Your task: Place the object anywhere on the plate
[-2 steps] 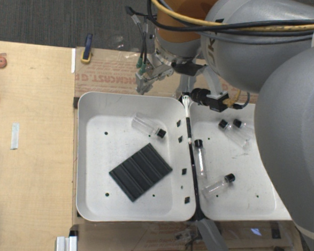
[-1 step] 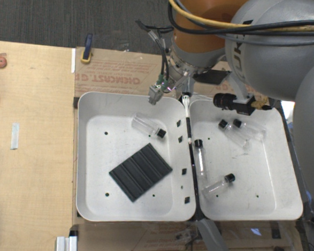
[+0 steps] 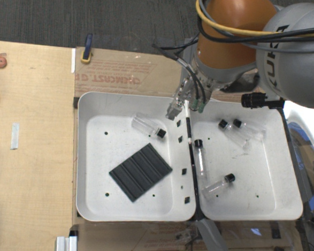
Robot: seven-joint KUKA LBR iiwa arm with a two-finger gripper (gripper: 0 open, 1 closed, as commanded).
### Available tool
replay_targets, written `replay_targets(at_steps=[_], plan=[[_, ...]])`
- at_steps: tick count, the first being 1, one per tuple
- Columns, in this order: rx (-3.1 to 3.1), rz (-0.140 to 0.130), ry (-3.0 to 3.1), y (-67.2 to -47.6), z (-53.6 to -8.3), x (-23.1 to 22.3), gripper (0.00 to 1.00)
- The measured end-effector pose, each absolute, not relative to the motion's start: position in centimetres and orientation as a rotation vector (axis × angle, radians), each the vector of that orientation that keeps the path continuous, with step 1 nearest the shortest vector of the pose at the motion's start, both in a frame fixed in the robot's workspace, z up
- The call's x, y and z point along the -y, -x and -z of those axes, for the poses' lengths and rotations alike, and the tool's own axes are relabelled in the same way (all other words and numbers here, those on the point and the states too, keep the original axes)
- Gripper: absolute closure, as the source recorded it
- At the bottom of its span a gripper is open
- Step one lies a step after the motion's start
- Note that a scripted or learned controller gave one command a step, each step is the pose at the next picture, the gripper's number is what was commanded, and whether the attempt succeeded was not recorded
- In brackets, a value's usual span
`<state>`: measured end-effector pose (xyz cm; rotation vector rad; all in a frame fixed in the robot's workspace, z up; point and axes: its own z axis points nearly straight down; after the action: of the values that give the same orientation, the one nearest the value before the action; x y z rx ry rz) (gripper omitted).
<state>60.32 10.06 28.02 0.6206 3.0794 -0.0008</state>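
gripper (image 3: pixel 175 108) hangs over the back edge of the left bin (image 3: pixel 86 144), close to the seam where the two bins meet, below the grey arm (image 3: pixel 296 57) and its orange band (image 3: pixel 234 20); whether it is released or clenched cannot be told from this angle, and nothing shows held in it.

a black ribbed plate (image 3: pixel 141 172) lies flat near the middle of the left bin, turned at a slant. a clear vial with a black cap (image 3: pixel 149 127) lies on its side toward the back of the left bin, apart from the plate.

another clear vial (image 3: pixel 199 157) lies along the seam edge of the right bin (image 3: pixel 290 174). two more capped vials (image 3: pixel 229 124) sit toward its back edge, and one (image 3: pixel 220 183) lies toward its front.
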Motion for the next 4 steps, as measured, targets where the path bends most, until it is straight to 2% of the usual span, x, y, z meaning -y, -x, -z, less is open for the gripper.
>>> replay_targets(at_steps=[1,2,3,4], plan=[[-3.135,-0.002,0.141,-64.3,-26.6,-6.3,1.00],[-2.991,-0.002,0.940,-66.0,-28.2,-5.3,1.00],[-2.828,-0.002,1.355,-65.1,-34.3,-10.8,1.00],[-2.449,-0.003,1.962,-61.9,-34.3,-4.5,1.00]])
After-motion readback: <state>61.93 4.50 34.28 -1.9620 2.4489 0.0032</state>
